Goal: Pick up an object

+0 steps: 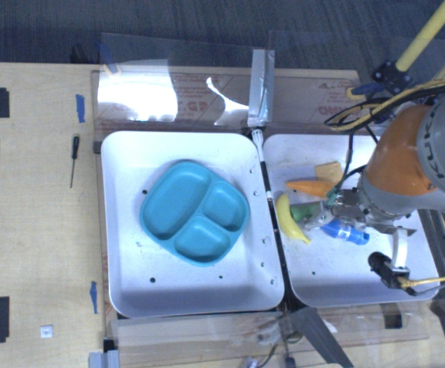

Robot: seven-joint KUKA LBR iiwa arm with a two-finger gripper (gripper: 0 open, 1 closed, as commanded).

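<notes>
- Where the arm reaches in, I see the gripper (336,205) low in the right bin (322,278); its grip I cannot tell.
- Curved yellow banana (290,219), tapered carrot (311,187) near the left wall.
- Smooth blue divided plate (195,212) mid left bin (130,267).

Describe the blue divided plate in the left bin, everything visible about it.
The blue divided plate lies flat and right side up on the floor of the left bin, roughly centred. It looks like smooth moulded plastic, rounded at the corners, with three compartments: one long, two smaller. It sits turned at an angle to the bin's walls. Nothing lies in it or touches it.
</notes>
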